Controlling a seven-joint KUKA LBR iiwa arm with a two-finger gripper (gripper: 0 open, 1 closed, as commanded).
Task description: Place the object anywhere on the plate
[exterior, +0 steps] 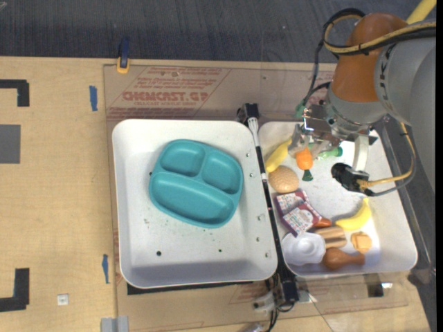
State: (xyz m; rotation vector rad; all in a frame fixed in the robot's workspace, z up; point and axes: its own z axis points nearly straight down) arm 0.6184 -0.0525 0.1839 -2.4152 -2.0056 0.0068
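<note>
The gripper [304, 144] hangs low over the right bin [394, 241], above a carrot [304, 159], likely to pick it. Whether the jaws are apart, I cannot tell. The plate [196, 182] waits in the left bin [138, 254].

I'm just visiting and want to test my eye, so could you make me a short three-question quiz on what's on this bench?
1. True or false: the teal plastic divided plate lies in the left white bin.
2. How many compartments does the plate have?
3. Which is nearest the end effector? A) small orange toy carrot B) brown toy drumstick C) pink snack packet

Key: 1 true; 2 three; 3 A.
</note>
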